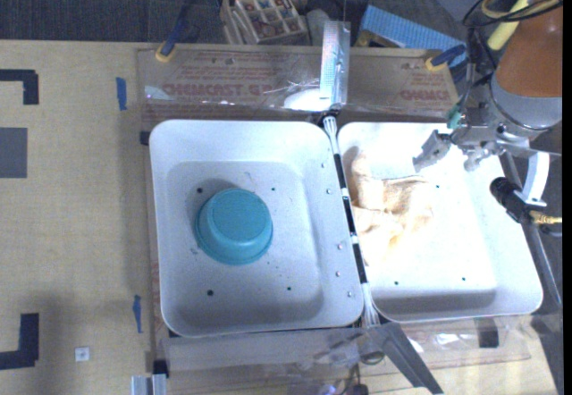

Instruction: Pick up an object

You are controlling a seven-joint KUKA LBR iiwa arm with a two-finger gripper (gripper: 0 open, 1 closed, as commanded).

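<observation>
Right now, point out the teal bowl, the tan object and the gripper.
Teal bowl [234,224]: camera view, middle of its upturned base.
Tan object [384,198]: camera view, its middle, in the right bin.
Gripper [433,152]: camera view, at its fingertips.

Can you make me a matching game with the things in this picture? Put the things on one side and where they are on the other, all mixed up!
Things:
1. teal bowl
2. tan object
3. gripper
4. orange band

Places:
A. over the back of the right bin
B. on the arm, by the picture's upper right edge
C. in the middle of the left bin
D. in the right bin, by the wall between the bins

Right pairs: 1-C, 2-D, 3-A, 4-B
</observation>
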